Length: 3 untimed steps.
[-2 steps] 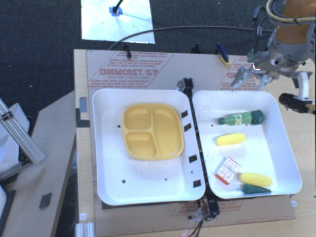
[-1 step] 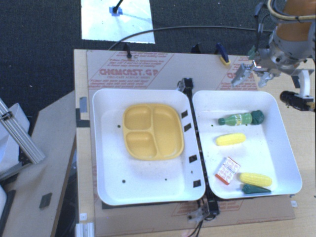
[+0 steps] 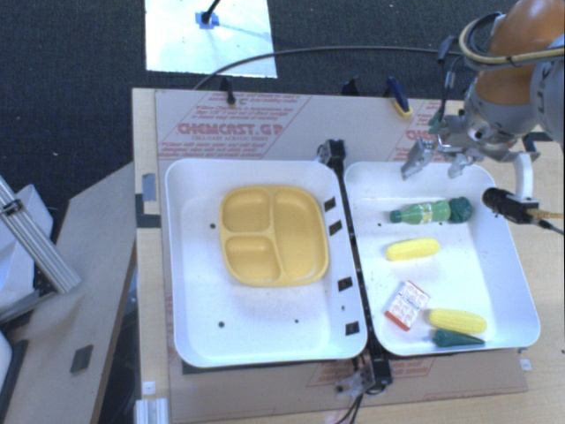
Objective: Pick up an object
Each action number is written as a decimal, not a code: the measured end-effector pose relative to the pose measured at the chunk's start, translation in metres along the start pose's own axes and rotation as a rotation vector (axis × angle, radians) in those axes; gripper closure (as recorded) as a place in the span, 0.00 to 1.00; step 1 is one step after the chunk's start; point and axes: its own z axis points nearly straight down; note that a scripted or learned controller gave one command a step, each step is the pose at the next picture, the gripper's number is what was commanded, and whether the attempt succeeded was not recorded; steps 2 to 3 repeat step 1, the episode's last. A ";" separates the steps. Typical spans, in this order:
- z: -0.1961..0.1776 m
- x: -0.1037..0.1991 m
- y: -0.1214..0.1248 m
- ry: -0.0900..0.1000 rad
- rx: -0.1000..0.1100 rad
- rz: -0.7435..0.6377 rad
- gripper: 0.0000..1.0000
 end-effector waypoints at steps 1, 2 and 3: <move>0.057 0.006 0.008 0.000 0.000 -0.003 0.00; 0.057 0.006 0.008 0.000 0.000 -0.003 0.00; 0.057 0.006 0.008 0.000 0.000 -0.003 0.00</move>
